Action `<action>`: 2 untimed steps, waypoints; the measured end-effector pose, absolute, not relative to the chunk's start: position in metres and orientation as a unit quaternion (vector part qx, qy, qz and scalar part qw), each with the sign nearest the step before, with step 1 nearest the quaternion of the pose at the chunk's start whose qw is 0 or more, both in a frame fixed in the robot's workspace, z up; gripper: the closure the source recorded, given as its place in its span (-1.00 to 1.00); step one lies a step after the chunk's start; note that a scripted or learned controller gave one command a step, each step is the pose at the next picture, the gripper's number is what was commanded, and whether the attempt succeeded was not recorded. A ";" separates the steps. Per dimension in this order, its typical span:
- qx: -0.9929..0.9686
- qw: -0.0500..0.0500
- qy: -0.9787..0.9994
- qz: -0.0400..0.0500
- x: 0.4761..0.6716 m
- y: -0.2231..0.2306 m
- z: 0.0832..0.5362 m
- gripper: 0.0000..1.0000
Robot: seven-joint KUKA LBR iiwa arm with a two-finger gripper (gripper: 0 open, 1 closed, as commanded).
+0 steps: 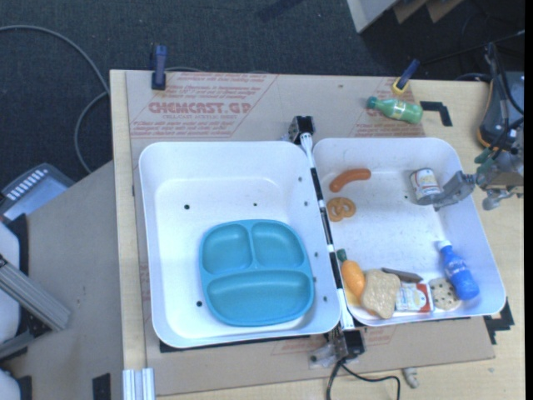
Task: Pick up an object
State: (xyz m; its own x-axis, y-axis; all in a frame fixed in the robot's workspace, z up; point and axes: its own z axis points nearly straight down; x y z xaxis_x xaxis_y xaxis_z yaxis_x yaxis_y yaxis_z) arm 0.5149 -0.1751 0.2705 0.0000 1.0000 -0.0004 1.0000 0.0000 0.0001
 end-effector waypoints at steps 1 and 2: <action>0.707 -0.001 0.707 0.000 0.552 -0.224 0.182 -1.00; 0.707 -0.001 0.707 0.000 0.543 -0.223 0.111 -1.00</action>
State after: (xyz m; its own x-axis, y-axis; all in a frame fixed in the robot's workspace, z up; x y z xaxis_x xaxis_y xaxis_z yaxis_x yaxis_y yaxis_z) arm 0.5426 -0.2227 0.1110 0.0002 1.0000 0.0013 1.0000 -0.0002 -0.0018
